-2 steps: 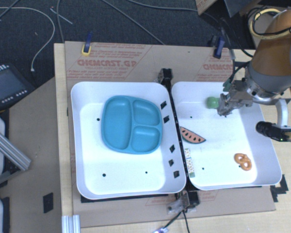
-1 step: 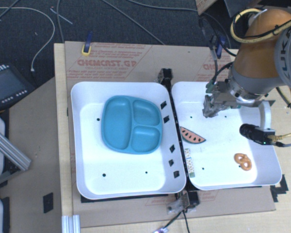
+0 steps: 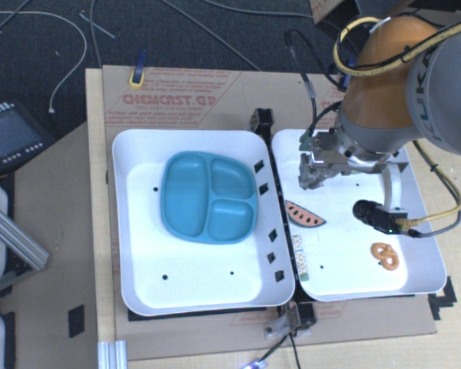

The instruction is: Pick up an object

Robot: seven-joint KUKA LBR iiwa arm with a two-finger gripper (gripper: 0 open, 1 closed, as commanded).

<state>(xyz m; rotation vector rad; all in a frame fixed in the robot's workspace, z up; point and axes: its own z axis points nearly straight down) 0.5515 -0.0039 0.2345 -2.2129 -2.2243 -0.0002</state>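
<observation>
In the right bin [image 3: 346,281] lie a watermelon slice [image 3: 304,215] near its left wall and a small brown pretzel [image 3: 385,256] toward the front right. My gripper [image 3: 316,174] hangs over the back left part of that bin, above and slightly right of the watermelon slice. Nothing shows between its fingers. The grey arm with its orange band reaches in from the upper right and hides the back of the bin.
The left bin [image 3: 138,244] holds a blue divided plate [image 3: 207,197]. A black camera unit [image 3: 378,215] on a cable sits over the right bin, between the gripper and the pretzel. Black clips line the wall between the bins. Cables lie beyond the bench.
</observation>
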